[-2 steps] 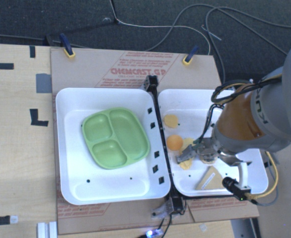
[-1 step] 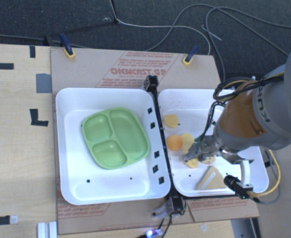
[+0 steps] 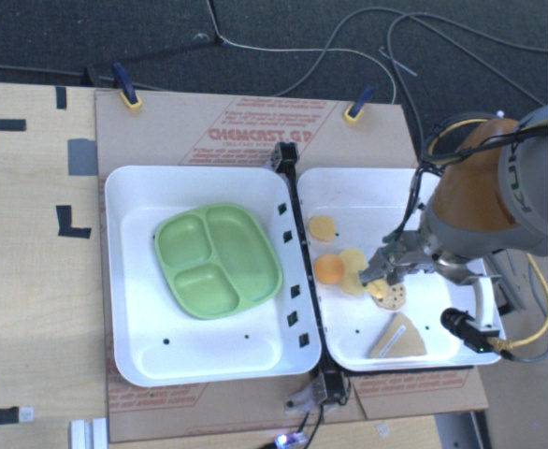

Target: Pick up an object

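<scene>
The gripper is sitting low in the right bin, a bit right of the middle of the frame. It is dark and small from up here, and I cannot tell how wide it is, or if anything is between its tips. It is hanging right over a little bunch of play food, and it looks like it is touching or almost touching it.

Just left of the gripper, a pale yellow piece is lying next to an orange ball. Just below the tips, a tan cracker with dots is peeking out. A bit higher, another small yellow round piece is lying by itself. Lower down, a flat tan wedge is lying near the front wall of the bin.

Here is what could go wrong. The pieces are crowding close together, so the tips could push one away and close on nothing. The orange ball could roll off. The cracker is lying flat, so the tips could slide over it.

The big grey arm is coming in from the right side of the frame. The left bin is holding a green plate with three parts, far from the gripper.
</scene>
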